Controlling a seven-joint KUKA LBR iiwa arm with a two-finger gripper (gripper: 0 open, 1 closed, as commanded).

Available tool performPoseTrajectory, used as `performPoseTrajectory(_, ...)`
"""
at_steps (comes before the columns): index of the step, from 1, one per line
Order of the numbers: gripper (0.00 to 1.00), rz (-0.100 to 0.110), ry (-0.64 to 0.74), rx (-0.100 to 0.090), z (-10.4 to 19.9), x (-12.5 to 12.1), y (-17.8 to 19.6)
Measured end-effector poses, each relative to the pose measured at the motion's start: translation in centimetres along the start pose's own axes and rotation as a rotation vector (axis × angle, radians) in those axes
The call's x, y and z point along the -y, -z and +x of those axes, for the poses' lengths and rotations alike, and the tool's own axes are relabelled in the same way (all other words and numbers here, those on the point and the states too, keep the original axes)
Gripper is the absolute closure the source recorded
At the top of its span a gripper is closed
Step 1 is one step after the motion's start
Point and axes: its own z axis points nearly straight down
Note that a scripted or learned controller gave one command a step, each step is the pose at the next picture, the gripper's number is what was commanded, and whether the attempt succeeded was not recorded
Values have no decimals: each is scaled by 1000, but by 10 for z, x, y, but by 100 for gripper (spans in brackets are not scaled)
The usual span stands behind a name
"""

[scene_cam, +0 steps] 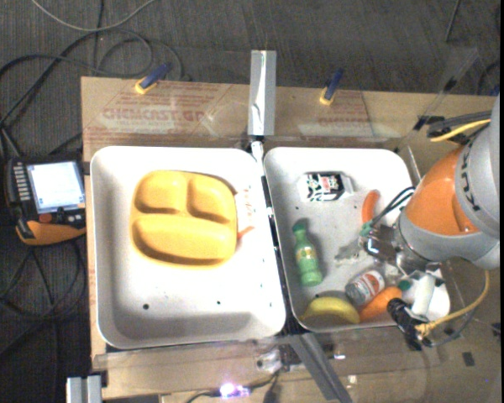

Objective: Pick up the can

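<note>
1. Start at the left: the left white bin point(126, 309) holds a yellow moulded plastic tray with three compartments point(185, 217). It plays no part in your pick.

2. Move to the right white bin point(277, 225). At its 12 o'clock lies a black-and-white printed carton point(325, 186). Toward its 9 o'clock lies a green plastic bottle point(307, 255), long axis running roughly 12 to 6. At the bin's 6 o'clock sits a yellow banana-like piece point(332, 310).

3. Your target, the small metal can with a red-and-white label point(365, 287), lies on its side in the lower right part of that bin, about 5 o'clock from the bin's centre. Its long axis runs from about 8 o'clock to 2 o'clock. An orange rounded object point(378, 303) is touching it on the 5 o'clock side. An orange carrot-shaped piece point(370, 206) lies well above it, near the right wall.

4. The gripper point(386, 246) hangs at the end of the grey and orange arm, and the can lies just beside it at roughly 7 o'clock. Whether the pincer is released or clenched, you cannot tell; the wrist and cabling hide it, and nothing can be seen held.

5. In my judgement, you need a short shift toward 7 o'clock, closing across the can's short axis, with the orange neighbour as the likely obstruction.
</note>
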Motion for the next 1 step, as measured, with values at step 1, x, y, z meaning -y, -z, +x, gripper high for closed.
performPoseTrajectory(1, 100, -1, 1, 2, 0, -1, 10)
